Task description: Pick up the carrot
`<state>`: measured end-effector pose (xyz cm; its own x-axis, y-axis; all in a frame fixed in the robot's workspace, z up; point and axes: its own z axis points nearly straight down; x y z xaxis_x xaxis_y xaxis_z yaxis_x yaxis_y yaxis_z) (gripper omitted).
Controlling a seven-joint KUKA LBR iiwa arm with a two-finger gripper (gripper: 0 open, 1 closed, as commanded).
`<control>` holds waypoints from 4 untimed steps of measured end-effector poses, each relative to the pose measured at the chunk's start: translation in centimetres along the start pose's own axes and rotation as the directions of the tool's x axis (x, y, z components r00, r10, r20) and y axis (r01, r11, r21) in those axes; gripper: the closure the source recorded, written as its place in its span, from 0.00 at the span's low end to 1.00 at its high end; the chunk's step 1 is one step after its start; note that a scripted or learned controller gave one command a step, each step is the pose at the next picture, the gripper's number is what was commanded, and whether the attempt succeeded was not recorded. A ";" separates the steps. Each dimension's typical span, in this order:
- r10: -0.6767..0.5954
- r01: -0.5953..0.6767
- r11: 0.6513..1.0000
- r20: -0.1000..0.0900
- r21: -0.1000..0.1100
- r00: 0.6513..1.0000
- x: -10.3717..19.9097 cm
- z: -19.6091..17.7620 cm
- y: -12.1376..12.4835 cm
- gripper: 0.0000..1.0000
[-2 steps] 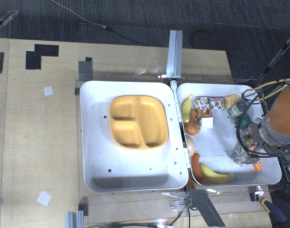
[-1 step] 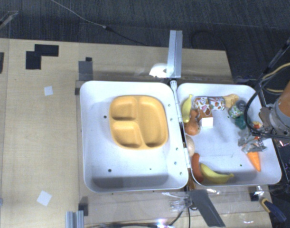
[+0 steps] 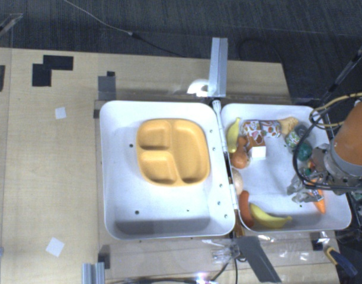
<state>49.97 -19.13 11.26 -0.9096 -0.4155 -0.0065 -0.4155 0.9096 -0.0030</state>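
Note:
The carrot point(image 3: 319, 205) shows as a small orange piece on the floor of the right bin point(image 3: 275, 176), near its front right corner. It is partly hidden under the gripper. My gripper point(image 3: 305, 190) hangs low over that corner, right at the carrot's left end. The grey arm with its orange band point(image 3: 352, 136) reaches in from the right above it. Cables and the wrist hide where the gripper meets the carrot.
A banana point(image 3: 269, 218) and a red item point(image 3: 244, 205) lie along the right bin's front. A second banana point(image 3: 233, 134), a brown round fruit point(image 3: 240, 158), a white cube point(image 3: 259, 152), a patterned packet point(image 3: 260, 130) and a teal object point(image 3: 303, 151) lie further back. The left bin point(image 3: 118, 176) holds a yellow divided plate point(image 3: 169, 151).

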 end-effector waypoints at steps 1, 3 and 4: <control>0.005 -0.005 1.000 0.002 0.003 1.000 0.3 -2.4 -1.3 1.00; 0.009 -0.009 1.000 0.000 0.000 1.000 0.5 -0.6 -1.3 0.00; 0.138 -0.138 0.990 0.003 0.003 0.990 0.8 2.4 -1.2 0.00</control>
<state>49.78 -20.55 8.88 -0.9581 -0.2864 -0.0099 -0.2864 0.9581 -0.0052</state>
